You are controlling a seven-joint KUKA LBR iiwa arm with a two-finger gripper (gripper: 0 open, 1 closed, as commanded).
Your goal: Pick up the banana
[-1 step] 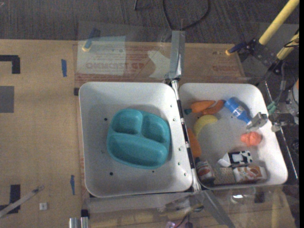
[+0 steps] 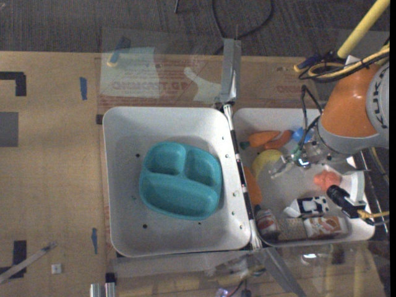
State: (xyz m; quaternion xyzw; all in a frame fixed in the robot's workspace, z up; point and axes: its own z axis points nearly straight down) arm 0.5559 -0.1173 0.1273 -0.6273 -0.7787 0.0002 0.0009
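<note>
The banana (image 2: 265,161) is a yellow rounded shape in the right bin (image 2: 365,231), near that bin's left side. My gripper (image 2: 283,164) hangs just to the banana's right, its fingers pointing left toward it. The fingers (image 2: 276,170) look spread, and I see nothing between them. The grey arm with the orange band (image 2: 349,107) reaches in from the right and hides the bin's far right corner.
Around the banana lie an orange carrot (image 2: 265,138), another orange piece (image 2: 251,188) by the left wall, a can (image 2: 266,221), a small box (image 2: 322,226), a salmon piece (image 2: 325,179) and a black-and-white item (image 2: 309,205). The left bin (image 2: 120,228) holds a teal divided tray (image 2: 181,179).
</note>
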